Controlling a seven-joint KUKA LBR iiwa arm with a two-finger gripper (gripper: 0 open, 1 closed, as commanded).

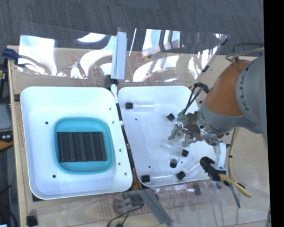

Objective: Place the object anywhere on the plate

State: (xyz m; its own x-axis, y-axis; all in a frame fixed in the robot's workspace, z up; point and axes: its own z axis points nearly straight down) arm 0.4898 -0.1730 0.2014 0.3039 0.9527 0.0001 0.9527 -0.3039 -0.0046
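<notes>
The bench (61, 78) carries two white bins side by side. The left bin (36, 137) has a teal plate (82, 124) in its middle, with a dark ridged inset (82, 146). The plate lies flat and open from above, so I judge it is ready to receive the object.

The right bin (146, 99) is where the arm (239, 98) reaches in from the right side. It bends down over the right half of this bin, which I read as a picking position and not yet a carrying one.

The gripper (182, 132) is low over the bin floor, near its right middle. I cannot tell its state, because clear parts and metal overlap there.

The objects in the right bin look like clear tubes with black caps. One tube (139, 105) lies near the upper left corner, one (156, 179) along the lower edge, and some black caps (173, 163) are scattered just below the gripper. Which of them is the task's object I cannot tell; all lie in the right bin, well apart from the plate, so the placing is not yet done.
</notes>
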